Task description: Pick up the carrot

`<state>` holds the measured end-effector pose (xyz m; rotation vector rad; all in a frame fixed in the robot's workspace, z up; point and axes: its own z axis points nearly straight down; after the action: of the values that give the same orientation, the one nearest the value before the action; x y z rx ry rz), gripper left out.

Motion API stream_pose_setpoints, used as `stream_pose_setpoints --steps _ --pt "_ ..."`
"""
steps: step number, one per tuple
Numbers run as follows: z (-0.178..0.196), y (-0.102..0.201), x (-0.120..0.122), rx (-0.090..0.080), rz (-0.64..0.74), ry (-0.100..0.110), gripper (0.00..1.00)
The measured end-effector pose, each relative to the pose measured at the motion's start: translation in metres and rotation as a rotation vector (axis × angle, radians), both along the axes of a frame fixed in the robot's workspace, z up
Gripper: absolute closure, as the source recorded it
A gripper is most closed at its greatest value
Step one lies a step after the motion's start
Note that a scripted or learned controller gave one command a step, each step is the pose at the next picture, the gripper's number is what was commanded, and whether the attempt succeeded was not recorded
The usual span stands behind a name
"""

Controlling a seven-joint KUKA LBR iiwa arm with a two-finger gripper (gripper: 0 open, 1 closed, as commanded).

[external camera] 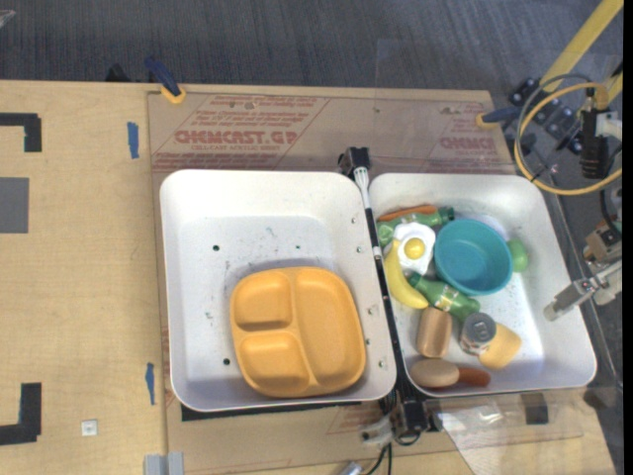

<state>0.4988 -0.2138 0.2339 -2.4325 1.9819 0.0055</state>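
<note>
— Lying where?
— Resting flat in the right bin (569,354), near its far edge, just beyond the fried egg (413,246).
— Looking like?
— Carrot (407,211): slim, orange, pointing sideways, green end touching the teal bowl (473,255).

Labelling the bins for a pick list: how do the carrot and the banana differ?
The carrot is orange with a green end; the banana is yellow. The carrot is thin and straight, the banana thicker and curved. The carrot lies along the right bin's far wall; the banana runs along its left wall. Both are in that bin.
</note>
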Motion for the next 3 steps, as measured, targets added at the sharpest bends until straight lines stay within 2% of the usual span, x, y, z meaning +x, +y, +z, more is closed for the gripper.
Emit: stream_pose_setpoints --steps 1,2,3 --pt "0.050 -0.003 0.031 -0.004 -0.027 -0.011 0.00" --pt "0.012 0.004 -0.019 0.000 0.274 0.001 0.00" --pt "-0.028 0.004 -0.002 0.003 0.292 0.002 0.00"
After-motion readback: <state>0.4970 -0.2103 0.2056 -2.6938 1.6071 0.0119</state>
